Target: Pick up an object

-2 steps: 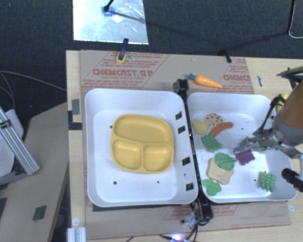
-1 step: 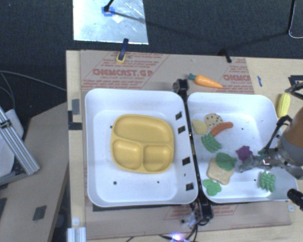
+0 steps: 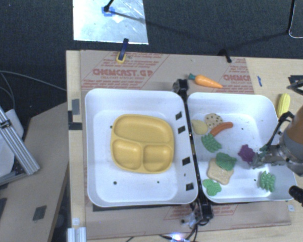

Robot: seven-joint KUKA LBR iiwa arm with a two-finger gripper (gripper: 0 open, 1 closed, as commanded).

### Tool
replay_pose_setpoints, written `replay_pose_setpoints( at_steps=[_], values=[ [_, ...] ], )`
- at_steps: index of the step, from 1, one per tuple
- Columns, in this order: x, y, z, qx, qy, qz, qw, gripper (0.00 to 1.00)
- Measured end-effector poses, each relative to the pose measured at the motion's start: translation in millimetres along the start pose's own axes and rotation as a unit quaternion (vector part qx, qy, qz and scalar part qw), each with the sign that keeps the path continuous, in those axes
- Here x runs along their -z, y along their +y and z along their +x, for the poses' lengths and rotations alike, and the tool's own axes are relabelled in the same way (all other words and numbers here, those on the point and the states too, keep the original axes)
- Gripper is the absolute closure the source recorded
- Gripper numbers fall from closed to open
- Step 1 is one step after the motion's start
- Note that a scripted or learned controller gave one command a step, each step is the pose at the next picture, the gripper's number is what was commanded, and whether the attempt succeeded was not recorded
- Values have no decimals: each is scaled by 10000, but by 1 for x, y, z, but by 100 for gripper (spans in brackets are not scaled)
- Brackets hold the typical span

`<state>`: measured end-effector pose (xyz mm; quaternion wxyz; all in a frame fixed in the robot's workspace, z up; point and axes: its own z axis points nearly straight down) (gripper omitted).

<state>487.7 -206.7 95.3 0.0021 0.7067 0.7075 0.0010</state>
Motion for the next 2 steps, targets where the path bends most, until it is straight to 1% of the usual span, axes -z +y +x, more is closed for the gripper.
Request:
replay_pose_setpoints(
  at_steps=[1, 2],
  values=[
    [-11, -1, 1, -3, 7, 20, 10000, 100],
    [-11, 25, 1, 19, 2, 2, 10000, 100]
  ],
)
